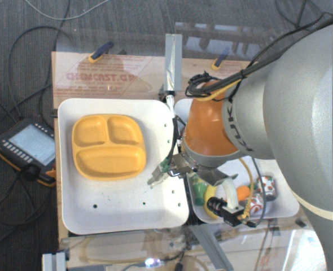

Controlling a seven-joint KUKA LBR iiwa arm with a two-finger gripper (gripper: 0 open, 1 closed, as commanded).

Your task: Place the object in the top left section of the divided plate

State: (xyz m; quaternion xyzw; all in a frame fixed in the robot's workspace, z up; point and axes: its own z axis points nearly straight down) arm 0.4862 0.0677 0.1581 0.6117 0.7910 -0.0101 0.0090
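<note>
Grey arm (302,112) reaching in from the right, orange-banded wrist (209,130) angled downward, claw (165,171) low, pointing left

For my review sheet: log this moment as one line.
arm: over bins' divide | gripper: low at left bin's right edge | divided plate: sections bare | objects: right bin

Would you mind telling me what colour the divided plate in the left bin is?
The divided plate is yellow-orange all over, seen best in the camera view.
</note>
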